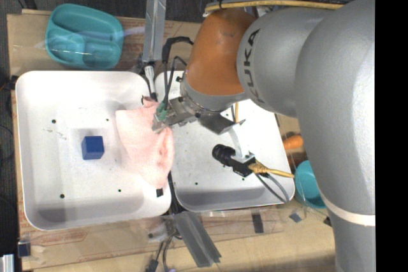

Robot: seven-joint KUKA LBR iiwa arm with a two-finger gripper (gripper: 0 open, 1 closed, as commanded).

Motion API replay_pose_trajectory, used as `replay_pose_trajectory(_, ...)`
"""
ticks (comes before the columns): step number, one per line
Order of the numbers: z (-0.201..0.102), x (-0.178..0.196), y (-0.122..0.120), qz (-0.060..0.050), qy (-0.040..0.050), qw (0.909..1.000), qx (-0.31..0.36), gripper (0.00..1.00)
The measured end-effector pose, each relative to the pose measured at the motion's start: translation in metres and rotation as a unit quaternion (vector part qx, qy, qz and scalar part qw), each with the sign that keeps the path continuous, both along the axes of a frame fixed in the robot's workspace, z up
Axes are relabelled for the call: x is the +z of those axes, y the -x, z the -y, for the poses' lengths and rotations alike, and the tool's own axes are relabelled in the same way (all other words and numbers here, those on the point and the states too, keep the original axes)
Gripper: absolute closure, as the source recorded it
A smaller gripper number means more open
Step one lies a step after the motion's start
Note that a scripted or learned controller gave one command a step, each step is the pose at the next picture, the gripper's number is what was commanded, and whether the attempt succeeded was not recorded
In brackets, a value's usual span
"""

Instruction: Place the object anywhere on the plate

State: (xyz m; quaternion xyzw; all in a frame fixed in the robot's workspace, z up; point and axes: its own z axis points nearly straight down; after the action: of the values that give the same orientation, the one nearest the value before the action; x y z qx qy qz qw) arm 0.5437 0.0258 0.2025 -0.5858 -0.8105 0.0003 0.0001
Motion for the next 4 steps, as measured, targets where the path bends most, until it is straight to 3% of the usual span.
replay_pose_trajectory(1,-0.097,-0.001,-0.076,-0.002,0.0002,1.0000,0.008,1.00)
replay_pose_trajectory(2,-0.115,0.005,-0.112,-0.001,0.0004,0.9999,-0.015,1.00)
replay_pose_trajectory(3,-0.069,0.012,-0.112,-0.003,0.0002,0.9997,-0.024,1.00)
replay_pose_trajectory(4,0.005,0.040,-0.113,0.000,-0.0003,0.9998,-0.020,1.00)
